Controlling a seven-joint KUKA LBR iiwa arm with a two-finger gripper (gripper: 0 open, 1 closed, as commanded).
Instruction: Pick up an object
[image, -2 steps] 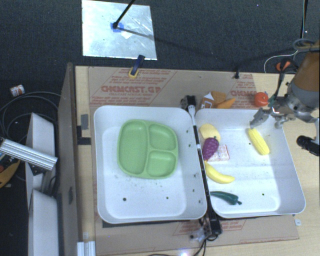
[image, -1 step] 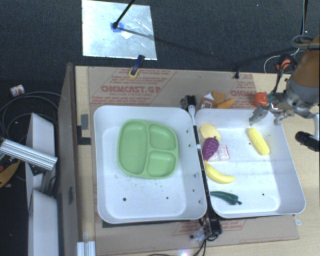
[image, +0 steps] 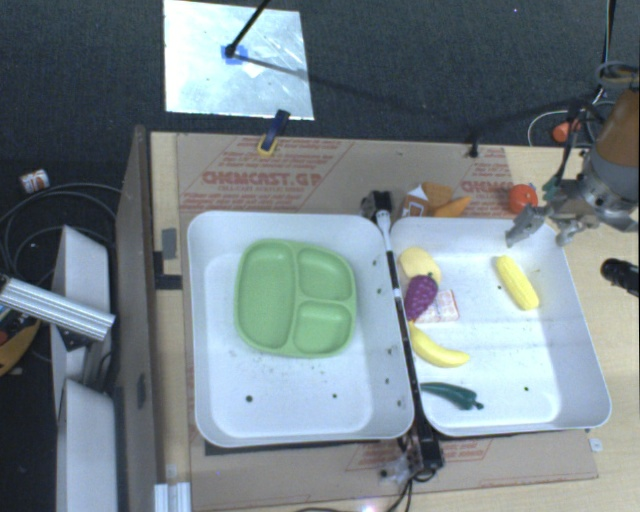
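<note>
Above the right bin's (image: 585, 385) far right corner, the gripper (image: 546, 228) is hovering with jaws apart and empty, so lowering squarely over the corn cob (image: 517, 282) lying near looks wisest

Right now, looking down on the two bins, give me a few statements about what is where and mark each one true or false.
1. The green divided plate lies in the left bin. True.
2. The corn cob is clamped in the pincer. False: it lies on the right bin's floor, apart from the open pincer.
3. The purple grapes sit beside the banana. True.
4. The green pepper rests on the plate. False: it lies in the right bin.
</note>
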